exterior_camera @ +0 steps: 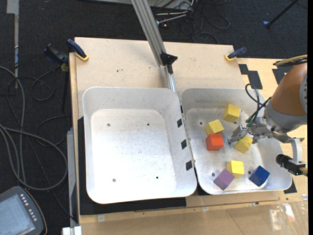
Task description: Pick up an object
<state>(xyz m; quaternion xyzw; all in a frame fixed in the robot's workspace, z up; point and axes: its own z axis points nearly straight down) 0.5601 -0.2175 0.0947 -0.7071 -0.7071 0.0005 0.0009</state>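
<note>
1. A yellow block sat tilted in the right bin, right at the gripper.
2. I could not tell if the gripper had it.
3. Close by lay an orange block, more yellow blocks, a purple block and a blue block.
4. The left bin sat beside it on the table.
</note>
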